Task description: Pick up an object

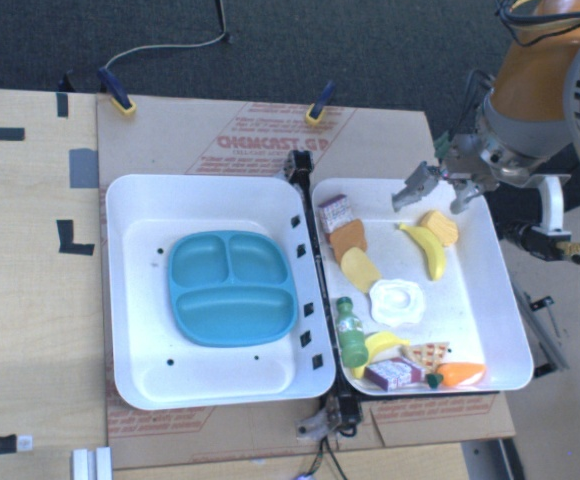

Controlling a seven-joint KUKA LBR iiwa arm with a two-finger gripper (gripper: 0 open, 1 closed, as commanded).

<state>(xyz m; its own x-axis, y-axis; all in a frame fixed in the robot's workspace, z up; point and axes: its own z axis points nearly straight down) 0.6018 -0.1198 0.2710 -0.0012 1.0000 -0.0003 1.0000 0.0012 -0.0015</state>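
— Bins first: why was everything heaped on one side?

— My guess was that the right bin point(490, 268) served as my picking stock, while the left bin point(130, 268) bore just a blue plate point(234, 286), smooth moulded plastic with three compartments. Both bins were shallow, white and glossy.

— And your gripper?

— My gripper point(435, 196) hung over the right bin's far end, its two fingers spread apart, nothing between them. Just beside it lay a curved yellow banana point(432, 253), touching a rounded yellow piece point(441, 227).

— The small stuff?

— A flat white fried egg point(396, 301), a green bottle point(350, 334), a gridded waffle point(426, 354) and an orange carrot point(460, 373).
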